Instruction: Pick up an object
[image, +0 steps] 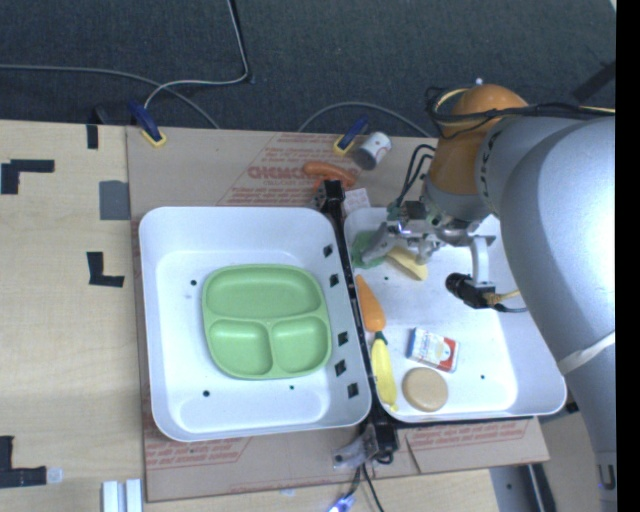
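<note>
My gripper (398, 243) hangs low over the far left corner of the right bin (497, 352), under the orange-banded wrist. Right by it lie a green object (368, 249) and a pale yellow wedge (408, 265); whether either one is touched is unclear. Along the bin's left wall lie an orange carrot (371, 305) and a yellow banana-like piece (382, 371). A small red and white box (433, 349) and a round tan disc (425, 389) rest near the front of the bin.
The left bin (168, 262) holds a green divided plate (267, 320). Black clips (340, 300) line the wall between the bins. Behind the bins lie an orange-handled tool (328, 171), a grey cylinder (372, 150) and cables. The arm's grey body covers the right side.
</note>
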